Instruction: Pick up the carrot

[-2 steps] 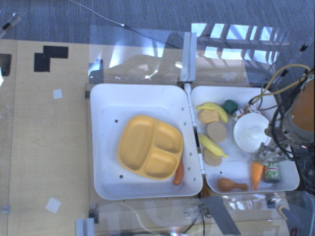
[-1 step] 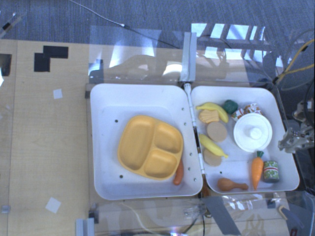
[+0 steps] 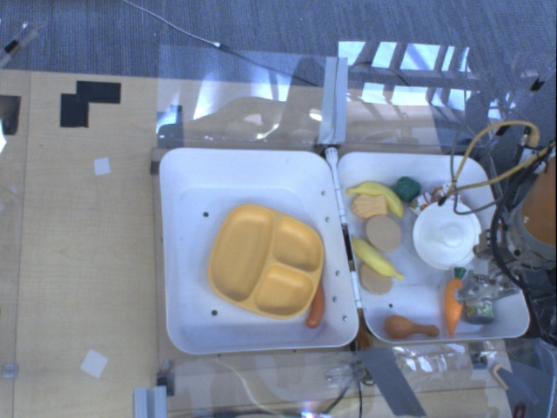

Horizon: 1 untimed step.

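From my feed the gripper (image 3: 480,303) sat low in the right bin (image 3: 513,325), near its front right corner, and I could not tell its state — that spot was a blur of grey metal and cabling. The carrot (image 3: 452,302) lay just beside it on its left, touching or nearly so, not between anything I could make out. It was orange, tapered, with a small green tuft at the upper end, lying roughly lengthwise front to back, near the bin's front wall. Just above it sat a white round dish (image 3: 445,236). In front and to the left lay a brown drumstick-shaped piece (image 3: 409,326). Further left in the same bin: two bananas (image 3: 376,258), one near the back wall, one mid-bin beside the divider; two tan round discs (image 3: 383,232), one between the bananas and one below the lower banana; a tan bread-like piece (image 3: 368,205); a dark green item (image 3: 406,188) at the back. The left bin (image 3: 187,233) held a yellow three-compartment tray (image 3: 265,260), nothing visible in its compartments, and a reddish-orange sausage-shaped piece (image 3: 315,306) just beside the tray's front right corner.
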{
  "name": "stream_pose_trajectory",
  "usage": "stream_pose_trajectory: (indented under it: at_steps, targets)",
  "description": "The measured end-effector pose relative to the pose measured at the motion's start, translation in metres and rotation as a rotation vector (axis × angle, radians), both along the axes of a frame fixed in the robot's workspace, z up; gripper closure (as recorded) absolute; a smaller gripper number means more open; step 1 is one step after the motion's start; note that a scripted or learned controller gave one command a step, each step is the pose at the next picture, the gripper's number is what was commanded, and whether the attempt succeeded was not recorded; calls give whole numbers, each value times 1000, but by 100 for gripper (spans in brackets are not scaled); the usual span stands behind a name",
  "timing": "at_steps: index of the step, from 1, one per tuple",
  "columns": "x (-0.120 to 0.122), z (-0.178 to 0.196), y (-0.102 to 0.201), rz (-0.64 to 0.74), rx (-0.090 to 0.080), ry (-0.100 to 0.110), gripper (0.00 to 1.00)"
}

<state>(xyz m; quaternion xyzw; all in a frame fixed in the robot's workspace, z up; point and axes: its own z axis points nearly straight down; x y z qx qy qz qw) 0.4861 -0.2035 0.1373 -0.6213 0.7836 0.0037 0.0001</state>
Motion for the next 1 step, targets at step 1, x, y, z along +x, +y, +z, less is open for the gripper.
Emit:
stream_pose_trajectory:
  at_steps: [1]
  targets:
    - [3,-24,38,-389,-4,-8,100]
